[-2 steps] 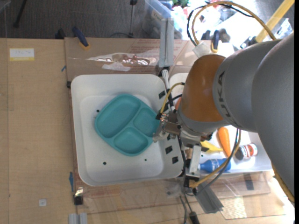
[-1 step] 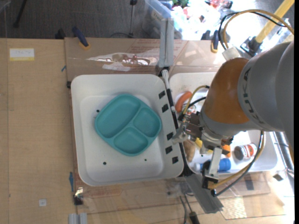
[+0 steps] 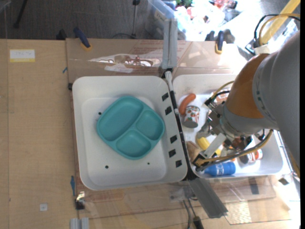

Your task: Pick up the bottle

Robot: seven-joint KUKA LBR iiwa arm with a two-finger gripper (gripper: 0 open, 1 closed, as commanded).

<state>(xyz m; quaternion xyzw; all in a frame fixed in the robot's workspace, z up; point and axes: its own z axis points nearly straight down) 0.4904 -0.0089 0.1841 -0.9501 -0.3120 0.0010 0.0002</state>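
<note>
The grey arm (image 3: 271, 87) reaches over the right bin (image 3: 271, 168) from the right. In the left bin (image 3: 86, 128) lies a teal divided plate (image 3: 129, 126). The gripper (image 3: 206, 155) hangs low over the right bin's near left corner; whether its fingers are spread or closed, I cannot tell. The blue bottle (image 3: 220, 169) lies on its side just beside the gripper, near the bin's near wall. An orange sausage-shaped toy (image 3: 187, 102) rests farther back.

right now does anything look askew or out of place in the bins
The teal divided plate sits rotated, corners off square with the left bin. In the right bin, the blue bottle lies on its side by the near wall, among crowded items.
</note>
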